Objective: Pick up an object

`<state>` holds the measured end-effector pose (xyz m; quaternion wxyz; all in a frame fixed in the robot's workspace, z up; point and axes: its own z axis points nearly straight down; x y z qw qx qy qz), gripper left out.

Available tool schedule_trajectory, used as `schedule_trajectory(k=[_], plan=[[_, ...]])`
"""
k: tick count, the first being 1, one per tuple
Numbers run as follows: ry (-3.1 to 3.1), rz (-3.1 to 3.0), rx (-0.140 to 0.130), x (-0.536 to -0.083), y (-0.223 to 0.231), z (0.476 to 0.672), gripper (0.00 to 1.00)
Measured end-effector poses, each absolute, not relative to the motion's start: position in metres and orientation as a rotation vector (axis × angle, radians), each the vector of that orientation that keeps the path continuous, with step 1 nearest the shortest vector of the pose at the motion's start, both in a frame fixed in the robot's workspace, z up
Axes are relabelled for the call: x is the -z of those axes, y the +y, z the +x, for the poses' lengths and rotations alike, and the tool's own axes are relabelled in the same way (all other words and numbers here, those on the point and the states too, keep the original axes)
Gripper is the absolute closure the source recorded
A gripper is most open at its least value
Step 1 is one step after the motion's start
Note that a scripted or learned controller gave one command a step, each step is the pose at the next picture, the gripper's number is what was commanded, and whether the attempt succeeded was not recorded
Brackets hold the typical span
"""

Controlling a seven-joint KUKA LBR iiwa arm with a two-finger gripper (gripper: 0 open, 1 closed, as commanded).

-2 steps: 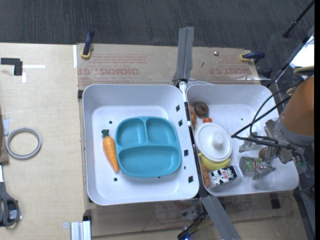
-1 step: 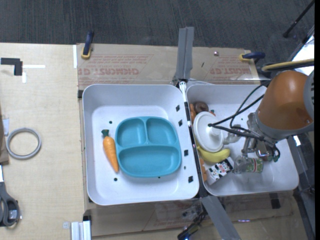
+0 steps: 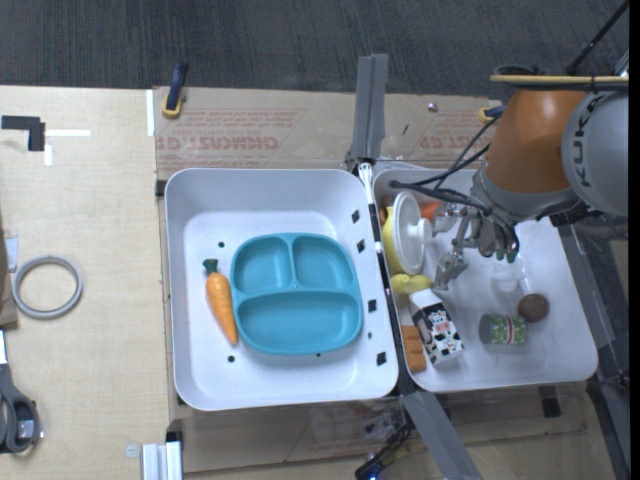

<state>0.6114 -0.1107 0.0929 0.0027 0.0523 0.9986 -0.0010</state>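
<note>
My arm [image 3: 545,143] reaches in over the right bin [image 3: 560,363]. The left bin [image 3: 185,298] holds a blue divided plate [image 3: 297,293]. Beside it lies a carrot [image 3: 221,303], its long axis running up the bin, green top toward the far edge, tip toward the near one. In the right bin are a white cup [image 3: 408,230], a milk carton [image 3: 438,330], a green can [image 3: 502,330] and a brown ball [image 3: 533,307]. My gripper [image 3: 470,253] hangs above the bin floor near the cup, pinching nothing I can see; whether it is spread I cannot tell.
</note>
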Motion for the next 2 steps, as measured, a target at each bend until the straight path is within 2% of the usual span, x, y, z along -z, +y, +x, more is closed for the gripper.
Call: schedule_trajectory(k=[1,2], plan=[[3.139,0.042,0.003,-0.093,-0.106,0.547,0.0],[3.133,0.222,0.0,-0.092,-0.103,0.478,0.0]])
